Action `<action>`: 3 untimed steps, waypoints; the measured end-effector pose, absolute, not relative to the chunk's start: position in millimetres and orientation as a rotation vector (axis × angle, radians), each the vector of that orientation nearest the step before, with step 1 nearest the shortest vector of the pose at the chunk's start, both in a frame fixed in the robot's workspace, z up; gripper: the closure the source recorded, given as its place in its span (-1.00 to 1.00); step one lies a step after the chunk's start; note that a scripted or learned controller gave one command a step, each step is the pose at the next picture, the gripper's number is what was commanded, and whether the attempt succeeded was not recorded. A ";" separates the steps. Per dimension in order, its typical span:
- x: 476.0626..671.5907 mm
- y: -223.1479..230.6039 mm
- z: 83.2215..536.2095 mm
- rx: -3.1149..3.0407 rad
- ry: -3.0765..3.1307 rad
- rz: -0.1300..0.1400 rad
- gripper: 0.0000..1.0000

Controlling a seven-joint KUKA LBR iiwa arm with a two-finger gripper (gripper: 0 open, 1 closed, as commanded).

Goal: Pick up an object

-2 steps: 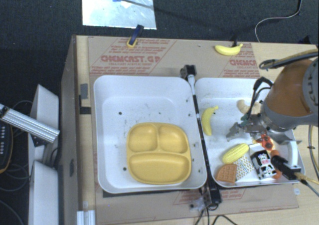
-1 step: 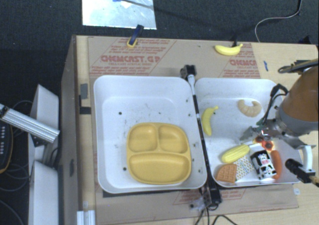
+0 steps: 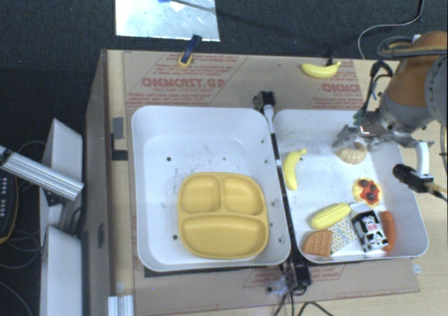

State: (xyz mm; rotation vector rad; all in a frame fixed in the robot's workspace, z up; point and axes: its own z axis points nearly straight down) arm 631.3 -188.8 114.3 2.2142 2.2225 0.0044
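Note:
My gripper (image 3: 355,141) hangs low over the back of the right bin (image 3: 420,237), right above a tan bread-like piece (image 3: 353,156) that shows just below it. I cannot make out whether it touches the piece. Other objects in this bin are a yellow banana (image 3: 290,168), a corn cob (image 3: 329,215), a waffle (image 3: 318,244), a pizza slice (image 3: 367,192), a black-and-white cow-patterned item (image 3: 370,232) and a red sausage (image 3: 389,230).
The left bin (image 3: 161,132) holds a yellow divided plate (image 3: 223,214). A black divider (image 3: 278,181) runs between the bins. A second banana (image 3: 320,68) lies on the cardboard behind the right bin. The arm (image 3: 416,90) enters from the right.

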 end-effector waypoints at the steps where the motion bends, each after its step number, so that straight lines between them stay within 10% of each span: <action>1: 570.8 -206.9 98.6 2.220 2.221 0.000 -1.00; 2: 660.9 -206.1 142.3 2.213 2.223 0.004 -1.00; 3: 561.5 -149.4 84.2 2.219 2.224 0.001 -1.00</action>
